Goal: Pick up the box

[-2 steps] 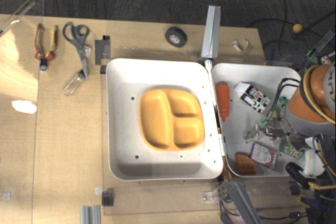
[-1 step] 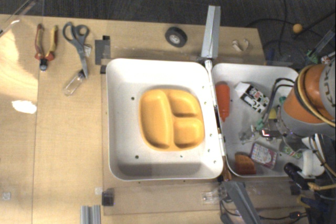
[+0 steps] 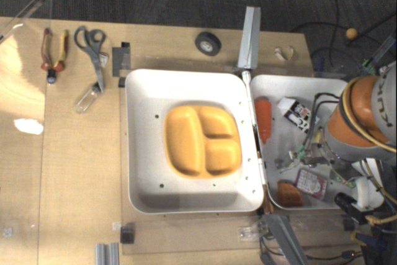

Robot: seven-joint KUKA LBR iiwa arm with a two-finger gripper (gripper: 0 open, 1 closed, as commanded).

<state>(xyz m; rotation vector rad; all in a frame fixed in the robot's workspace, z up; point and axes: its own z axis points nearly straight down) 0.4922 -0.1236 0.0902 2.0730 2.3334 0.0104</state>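
Tool [image 3: 308,157] state unclear, low in right bin [image 3: 273,85] among box [image 3: 310,183], carrot [image 3: 263,118] and clutter.

Two white bins [image 3: 144,152] sat on a pale wooden bench [image 3: 68,195]. The left bin held a yellow divided tray [image 3: 202,139]. The right bin held an orange-red cylinder [image 3: 263,118], a white-and-black box [image 3: 296,113], and a small packet [image 3: 309,183], seemingly purple-patterned. The arm [image 3: 366,115] was grey and orange.
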